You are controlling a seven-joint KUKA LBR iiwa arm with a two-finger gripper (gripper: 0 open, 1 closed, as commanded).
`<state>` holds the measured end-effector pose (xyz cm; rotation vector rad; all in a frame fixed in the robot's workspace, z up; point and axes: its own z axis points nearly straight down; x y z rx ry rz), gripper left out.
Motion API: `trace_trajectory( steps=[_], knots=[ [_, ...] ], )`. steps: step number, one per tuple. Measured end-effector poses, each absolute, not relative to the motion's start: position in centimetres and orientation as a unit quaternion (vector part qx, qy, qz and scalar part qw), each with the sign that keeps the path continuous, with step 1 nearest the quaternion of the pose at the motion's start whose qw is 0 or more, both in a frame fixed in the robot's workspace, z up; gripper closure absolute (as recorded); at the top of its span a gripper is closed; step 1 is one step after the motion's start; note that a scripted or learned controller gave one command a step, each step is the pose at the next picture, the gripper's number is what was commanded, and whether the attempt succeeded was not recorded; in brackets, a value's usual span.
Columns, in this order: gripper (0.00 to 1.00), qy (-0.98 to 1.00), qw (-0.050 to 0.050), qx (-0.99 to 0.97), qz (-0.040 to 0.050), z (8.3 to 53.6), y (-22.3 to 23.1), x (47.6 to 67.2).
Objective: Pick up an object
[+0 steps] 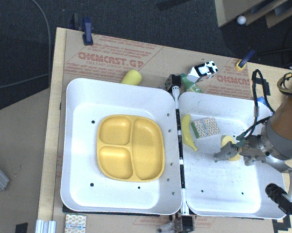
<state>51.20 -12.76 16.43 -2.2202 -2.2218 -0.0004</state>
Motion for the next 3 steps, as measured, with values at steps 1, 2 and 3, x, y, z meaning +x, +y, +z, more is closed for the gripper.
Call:
trace_trajectory(
  steps=[1,2,3],
  knots=[
    [0.00,-0.707,-0.001,-0.707,0.0009,11.0,-21.3,56.9],
    [0.00,-0.708,-0.001,-0.707,-0.0003,14.4,-15.7,60.5],
    [0.00,-0.707,0.001,-0.707,0.0003,8.4,-15.9,59.1]
  ],
)
